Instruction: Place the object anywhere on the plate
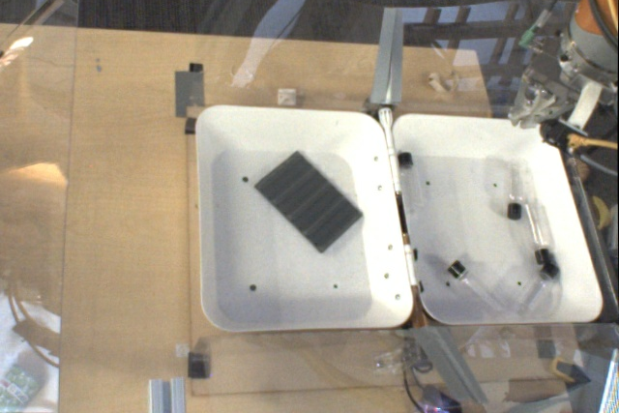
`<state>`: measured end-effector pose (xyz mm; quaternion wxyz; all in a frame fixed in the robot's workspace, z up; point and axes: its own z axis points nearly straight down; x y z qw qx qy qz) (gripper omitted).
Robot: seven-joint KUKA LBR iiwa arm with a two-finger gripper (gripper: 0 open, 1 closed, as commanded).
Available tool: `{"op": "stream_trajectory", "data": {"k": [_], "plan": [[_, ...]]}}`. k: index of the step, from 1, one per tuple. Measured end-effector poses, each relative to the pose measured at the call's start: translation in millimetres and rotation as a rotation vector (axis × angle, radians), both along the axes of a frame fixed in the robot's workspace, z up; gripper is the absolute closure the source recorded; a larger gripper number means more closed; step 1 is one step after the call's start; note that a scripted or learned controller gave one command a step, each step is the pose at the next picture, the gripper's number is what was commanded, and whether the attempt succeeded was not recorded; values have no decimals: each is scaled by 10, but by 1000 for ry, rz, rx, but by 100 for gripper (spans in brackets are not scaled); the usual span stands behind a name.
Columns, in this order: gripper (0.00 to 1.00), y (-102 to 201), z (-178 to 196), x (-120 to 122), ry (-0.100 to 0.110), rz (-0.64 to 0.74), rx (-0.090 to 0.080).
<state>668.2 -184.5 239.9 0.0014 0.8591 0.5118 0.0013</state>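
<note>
Two shallow white bins sat side by side on a pale wooden bench (106,237), seen from above at a slant. The left bin (218,300) held a dark grey, ribbed rectangular plate (309,201), lying flat and turned diagonally to the bin's walls, a little above and right of the bin's middle. The right bin (580,305) held a clear, slender tube-like object (531,221) with small black fittings along it: one fitting sat near its upper end, another lay at its lower end near the bin's right wall. The object lay roughly upright in the view, in the right half of that bin and well apart from the plate. Two more small black pieces rested in the same bin, one (405,159) close to the upper left corner and one (456,270) toward the lower left of its floor; whether they belonged to the clear object could not be told. The arm (592,14) came in at the upper right corner, its orange band showing above the grey wrist. The gripper (542,102) hung over the upper right corner of the right bin, above the rim and apart from the object. Its fingers were too small and cluttered among cables and brackets to make out, so how far it stood open could not be told, and nothing could be seen between them.
</note>
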Motion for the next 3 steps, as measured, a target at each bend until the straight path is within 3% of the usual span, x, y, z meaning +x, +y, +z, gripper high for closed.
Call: {"op": "stream_trajectory", "data": {"k": [1, 2, 3], "plan": [[100, -109, 117, 9, 3, -118, 1], [100, -124, -55, 14, 2, -65, 0], [100, -34, 241, 14, 1, -655, 2]]}}
